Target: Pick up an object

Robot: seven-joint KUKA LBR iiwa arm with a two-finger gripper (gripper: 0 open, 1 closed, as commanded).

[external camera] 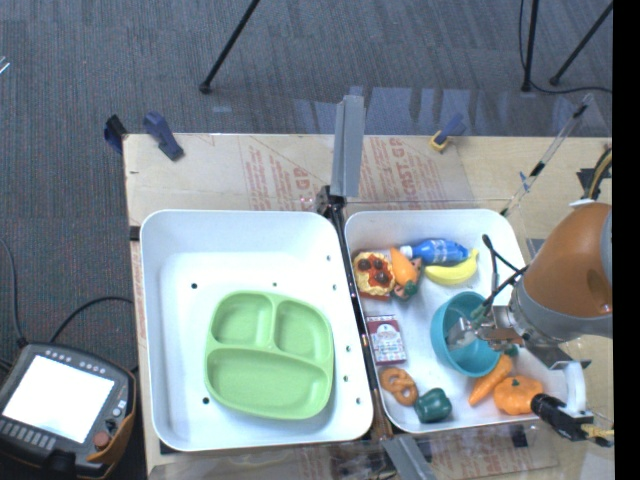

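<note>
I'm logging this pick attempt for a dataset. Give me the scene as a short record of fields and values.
left bin: holds green divided plate
right bin: toy food and a blue bowl
items in right bin: banana, blue bottle, pizza slice, pretzel, green pepper, carrot, small red box
gripper: at the blue bowl, reaching from the right
object held: cannot tell

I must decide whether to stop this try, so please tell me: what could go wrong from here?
1. The gripper sits at the blue bowl; it may close on the curved rim and slip off.
2. The carrot and orange toy lie close beside the bowl, so a lift might knock them.
</note>
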